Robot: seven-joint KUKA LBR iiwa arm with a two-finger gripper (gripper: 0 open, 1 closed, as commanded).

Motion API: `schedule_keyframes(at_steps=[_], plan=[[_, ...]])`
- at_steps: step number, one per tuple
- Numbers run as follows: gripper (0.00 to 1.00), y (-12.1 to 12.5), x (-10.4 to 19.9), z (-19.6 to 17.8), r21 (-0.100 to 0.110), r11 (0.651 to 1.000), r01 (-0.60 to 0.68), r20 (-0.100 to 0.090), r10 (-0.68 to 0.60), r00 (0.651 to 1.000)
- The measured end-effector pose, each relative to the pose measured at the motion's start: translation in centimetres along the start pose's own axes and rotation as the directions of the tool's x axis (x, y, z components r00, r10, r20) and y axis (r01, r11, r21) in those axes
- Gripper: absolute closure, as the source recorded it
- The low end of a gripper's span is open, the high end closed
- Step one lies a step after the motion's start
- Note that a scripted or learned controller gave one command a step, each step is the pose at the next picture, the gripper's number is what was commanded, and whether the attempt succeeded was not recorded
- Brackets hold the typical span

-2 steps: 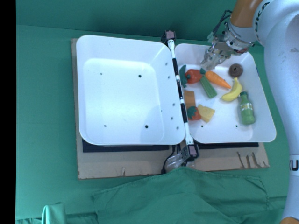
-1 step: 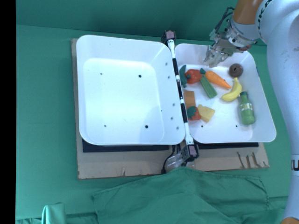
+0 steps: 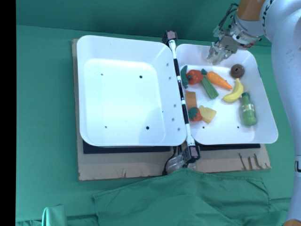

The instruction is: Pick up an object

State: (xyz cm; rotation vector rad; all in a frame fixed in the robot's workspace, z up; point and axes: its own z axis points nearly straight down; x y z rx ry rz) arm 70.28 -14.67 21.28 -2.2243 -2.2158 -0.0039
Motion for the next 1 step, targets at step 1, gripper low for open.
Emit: schedule_keyframes(at_steps=[1], plan=[[1.00,0.15,-0.07,-1.39,-0.007,1.000,-0.002,0.002,0.002,1.000]])
